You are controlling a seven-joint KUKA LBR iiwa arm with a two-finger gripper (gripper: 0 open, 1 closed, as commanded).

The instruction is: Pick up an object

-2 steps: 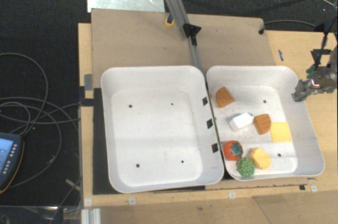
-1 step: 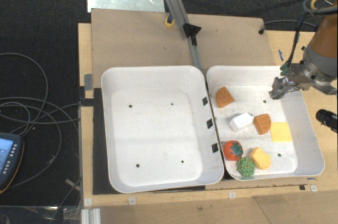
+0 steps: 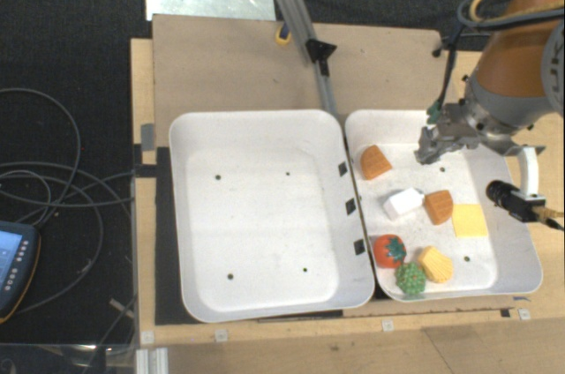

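The right bin (image 3: 521, 275) holds several toy foods: an orange wedge (image 3: 375, 161), a white block (image 3: 403, 203), a brown bread piece (image 3: 439, 206), a yellow cheese slab (image 3: 469, 220), a red tomato (image 3: 388, 250), a green broccoli (image 3: 410, 279) and a yellow-orange piece (image 3: 436, 265). My gripper (image 3: 426, 153) hangs over the back of the right bin, to the right of the orange wedge and above the brown piece. It touches none of the objects that I can see.
The left bin (image 3: 190, 213) lies beside the right one, their rims meeting at black clips (image 3: 350, 206). A grey pole (image 3: 296, 6) slants over the bench's back. A black fitting (image 3: 510, 198) on the arm overhangs the right bin's right side.
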